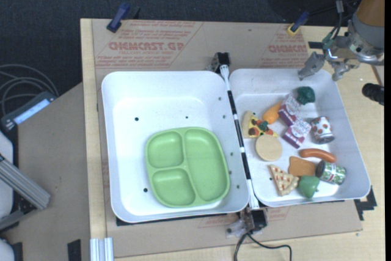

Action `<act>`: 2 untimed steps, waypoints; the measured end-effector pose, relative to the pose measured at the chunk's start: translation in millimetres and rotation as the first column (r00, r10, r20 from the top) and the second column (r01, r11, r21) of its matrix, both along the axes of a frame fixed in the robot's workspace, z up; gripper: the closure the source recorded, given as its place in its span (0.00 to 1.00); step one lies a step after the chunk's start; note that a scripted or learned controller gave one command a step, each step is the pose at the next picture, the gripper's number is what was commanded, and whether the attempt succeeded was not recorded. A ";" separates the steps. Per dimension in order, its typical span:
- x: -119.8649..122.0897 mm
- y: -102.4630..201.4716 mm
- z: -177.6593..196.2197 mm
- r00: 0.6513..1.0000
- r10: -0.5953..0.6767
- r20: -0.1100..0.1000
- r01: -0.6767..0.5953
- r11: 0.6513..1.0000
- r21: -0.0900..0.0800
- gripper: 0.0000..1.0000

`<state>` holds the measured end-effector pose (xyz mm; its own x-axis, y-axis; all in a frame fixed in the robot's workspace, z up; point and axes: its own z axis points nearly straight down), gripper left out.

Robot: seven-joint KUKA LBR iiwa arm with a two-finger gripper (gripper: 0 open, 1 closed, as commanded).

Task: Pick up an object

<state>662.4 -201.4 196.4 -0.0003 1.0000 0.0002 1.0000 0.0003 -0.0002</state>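
My gripper (324, 67) hangs over the far edge of the right bin (256, 79), fingers spread open with nothing between them. Below and in front of it lie toy foods. A dark green broccoli (305, 95) is the closest, just nearer the camera than the fingers. Further forward are an orange carrot (272, 113), a purple and white packet (295, 126), a red and white can (322, 128), a sausage (316, 154), a round cracker (268, 148), a pizza slice (283, 179), a green pepper (308, 187) and a green can (331, 174).
The left bin (122, 101) holds a light green divided plate (186, 166). A black hinge strip (235, 125) runs between the two bins. Blue clamps (119, 17) sit at the bench's back corners. Cables lie off the bench at left.
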 end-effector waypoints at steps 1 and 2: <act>3.1 19.3 -113.4 1.000 0.001 -0.003 -0.001 1.000 0.001 0.00; -35.5 40.1 -111.7 1.000 0.000 0.000 0.000 1.000 0.000 0.00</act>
<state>626.8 -161.3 84.7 -0.0004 1.0000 0.0004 1.0000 0.0004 -0.0007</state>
